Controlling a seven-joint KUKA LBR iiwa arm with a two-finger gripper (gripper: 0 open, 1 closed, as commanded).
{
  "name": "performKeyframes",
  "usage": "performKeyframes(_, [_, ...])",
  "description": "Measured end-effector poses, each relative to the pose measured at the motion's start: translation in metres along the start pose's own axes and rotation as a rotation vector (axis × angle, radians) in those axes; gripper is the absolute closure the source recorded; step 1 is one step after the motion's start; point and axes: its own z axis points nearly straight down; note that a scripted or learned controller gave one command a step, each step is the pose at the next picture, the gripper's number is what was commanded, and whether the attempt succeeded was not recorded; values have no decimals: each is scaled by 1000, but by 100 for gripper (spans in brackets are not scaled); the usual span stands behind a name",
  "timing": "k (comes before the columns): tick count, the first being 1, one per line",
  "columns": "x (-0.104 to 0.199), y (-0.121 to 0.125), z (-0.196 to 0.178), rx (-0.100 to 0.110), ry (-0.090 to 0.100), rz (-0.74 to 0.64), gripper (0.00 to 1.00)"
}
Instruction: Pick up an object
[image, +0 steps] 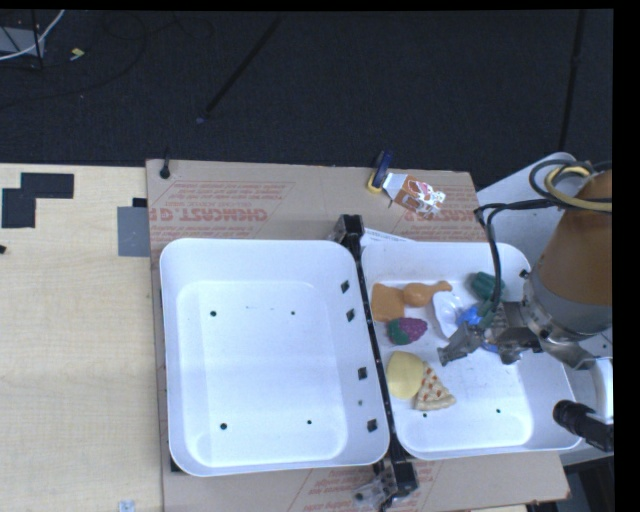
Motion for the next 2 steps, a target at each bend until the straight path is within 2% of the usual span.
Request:
performKeyframes(1, [15,20,130,7,2,-1,0])
performKeyframes(2, [8,84,161,-3,-1,-1,0])
